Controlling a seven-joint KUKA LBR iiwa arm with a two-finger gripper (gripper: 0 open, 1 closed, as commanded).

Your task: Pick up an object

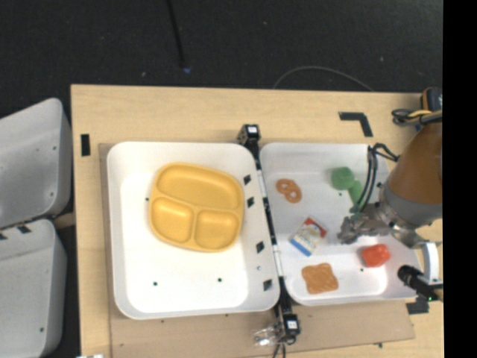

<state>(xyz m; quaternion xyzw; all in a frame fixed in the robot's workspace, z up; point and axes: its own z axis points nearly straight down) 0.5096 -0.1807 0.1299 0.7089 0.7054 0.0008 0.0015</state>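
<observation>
Over the right white bin (328,155) near the counter's right edge, our jaws (354,227) hover; we cannot tell their state. Beside them, near the bin's right wall, lies a red rounded object (375,256).

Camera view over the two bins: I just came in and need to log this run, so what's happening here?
A grey robot arm reaches in from the right over the right bin, trying to pick up an object. Its hand sits low among the items: a green piece, a pretzel, a small white packet, a toast-like piece and a red object. Nothing is visibly held. The left bin holds a yellow divided plate.
</observation>
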